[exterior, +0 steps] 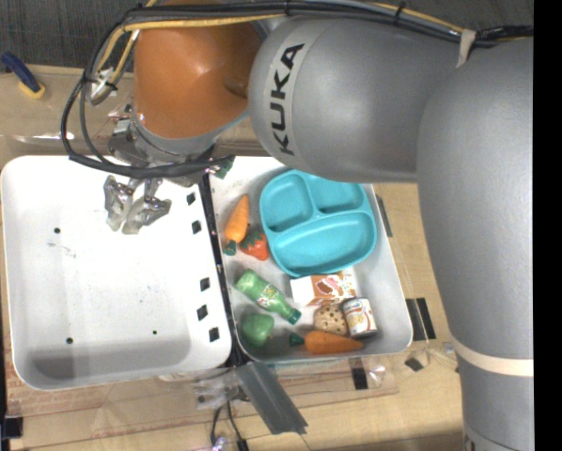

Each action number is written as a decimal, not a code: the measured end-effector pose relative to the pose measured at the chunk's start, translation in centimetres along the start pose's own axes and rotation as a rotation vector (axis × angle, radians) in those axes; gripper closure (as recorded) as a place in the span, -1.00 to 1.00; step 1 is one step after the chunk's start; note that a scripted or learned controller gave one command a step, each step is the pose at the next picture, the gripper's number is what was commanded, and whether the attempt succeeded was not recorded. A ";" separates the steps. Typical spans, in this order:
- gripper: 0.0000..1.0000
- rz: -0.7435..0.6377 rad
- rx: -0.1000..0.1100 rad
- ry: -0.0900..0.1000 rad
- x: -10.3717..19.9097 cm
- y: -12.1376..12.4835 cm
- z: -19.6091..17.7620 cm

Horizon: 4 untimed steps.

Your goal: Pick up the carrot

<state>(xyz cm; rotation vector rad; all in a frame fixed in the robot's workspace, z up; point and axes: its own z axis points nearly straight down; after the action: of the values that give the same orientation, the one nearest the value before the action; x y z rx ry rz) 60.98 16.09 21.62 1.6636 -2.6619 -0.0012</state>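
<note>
Carrot (330, 343) lies along the near wall of the right bin (391, 280), hemmed by cookie box (329, 301) and can (359, 317); little free room beside it. A second carrot (237, 221) sits by the divider, touching a red piece (255, 247). Blue tray (319, 224), green bottle (266, 295), green lump (257, 327) share that bin; my arm hides its far corner. My gripper (135, 205) hangs over the left bin (37, 252), jaws apart, nothing between them.
</note>
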 end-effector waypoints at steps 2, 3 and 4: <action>1.00 -0.238 0.005 -0.005 -5.6 0.3 -3.6; 1.00 -0.609 0.006 -0.005 -6.8 -1.9 -6.3; 1.00 -0.769 -0.001 -0.001 -6.1 0.9 -5.7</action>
<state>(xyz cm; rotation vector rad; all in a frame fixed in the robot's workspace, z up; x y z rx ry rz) 62.82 21.94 27.33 2.5413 -1.8440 -0.0043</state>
